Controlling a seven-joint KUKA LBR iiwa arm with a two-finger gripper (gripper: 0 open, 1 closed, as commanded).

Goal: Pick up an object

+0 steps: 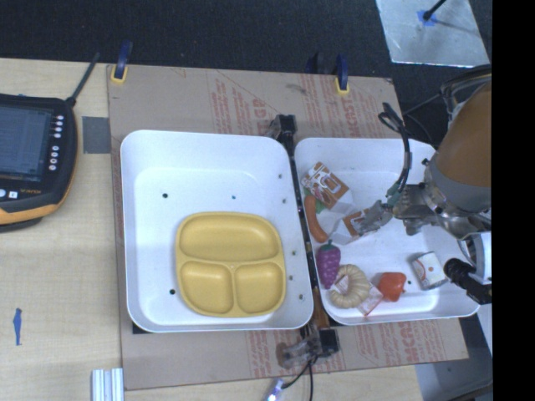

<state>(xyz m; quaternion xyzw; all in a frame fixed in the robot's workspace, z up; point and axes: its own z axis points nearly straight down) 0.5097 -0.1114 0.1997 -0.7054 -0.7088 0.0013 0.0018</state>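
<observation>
Camera view: gripper [374, 218] low in right bin [368, 153], pointing left. Jaw state unclear, cannot tell if anything held. Wrapper [324, 185] up-left of jaws, apart. Hotdog [313, 217] left, near bin wall. Grapes [328, 264], pretzel [349, 285], red piece [391, 286] below. Yellow tray [231, 263] in left bin [134, 224].

Faint red printing runs in lines across the brown cardboard sheet [251, 98] under the two bins, but the letters are too small and blurred to read. The small packet [324, 184] in the right bin [368, 153] carries a printed design with no legible words. The screen of the handheld pendant [29, 157] at left shows nothing readable
</observation>
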